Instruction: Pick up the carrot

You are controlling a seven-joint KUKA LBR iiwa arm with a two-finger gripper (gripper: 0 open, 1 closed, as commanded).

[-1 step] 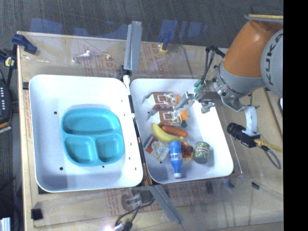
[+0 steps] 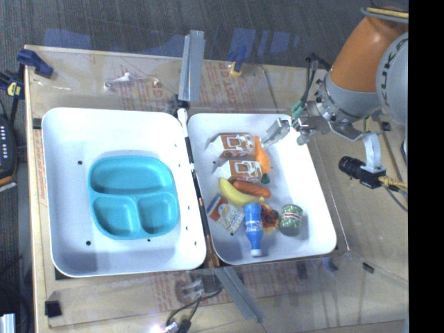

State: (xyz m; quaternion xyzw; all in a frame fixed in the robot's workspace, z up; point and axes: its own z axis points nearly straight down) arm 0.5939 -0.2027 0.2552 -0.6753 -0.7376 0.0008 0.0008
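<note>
The carrot [image 2: 262, 158] is a small orange piece in the right bin [image 2: 319, 207], lying against the right side of two brown snack packets [image 2: 236, 144]. My gripper [image 2: 277, 131] hangs over the bin's upper right part, just up and right of the carrot and apart from it. Nothing shows in its grasp. The grey arm with its orange band [image 2: 364, 44] comes in from the right.
Below the carrot lie a red sausage [image 2: 250, 188], a banana [image 2: 232, 192], a blue bottle [image 2: 254, 228], a small can [image 2: 292, 218] and a wrapper [image 2: 227, 214]. The left bin [image 2: 62, 137] holds a blue divided tray [image 2: 134, 195]. A metal bar [image 2: 190, 64] stands behind the bins.
</note>
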